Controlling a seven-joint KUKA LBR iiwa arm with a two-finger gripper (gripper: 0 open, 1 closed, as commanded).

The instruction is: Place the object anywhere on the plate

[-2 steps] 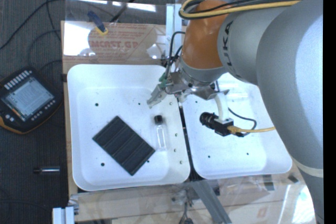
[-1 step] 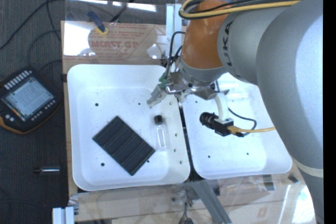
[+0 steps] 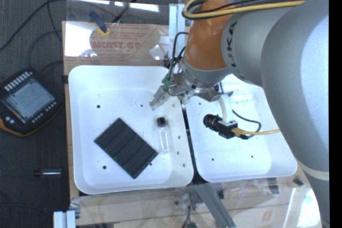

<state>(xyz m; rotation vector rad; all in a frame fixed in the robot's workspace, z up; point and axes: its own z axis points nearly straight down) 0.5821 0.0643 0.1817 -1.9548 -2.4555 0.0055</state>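
Observation:
A dark ribbed rectangular plate (image 3: 126, 147) lies tilted in the front half of the left bin (image 3: 91, 88). Just right of it lies a small clear tube with a black cap (image 3: 162, 134), cap toward the back, close to the bin's right wall. My gripper (image 3: 162, 96) hangs below the orange wrist band over the back right part of the left bin. It is a short way behind the tube and apart from it. Nothing shows in the gripper.
The right bin (image 3: 243, 160) lies under my arm, where a black fitting (image 3: 219, 124) with a yellow cable hangs. A clear sheet over cardboard (image 3: 123, 42) stands behind the bins. A teach pendant (image 3: 26, 101) rests on the floor to the left.

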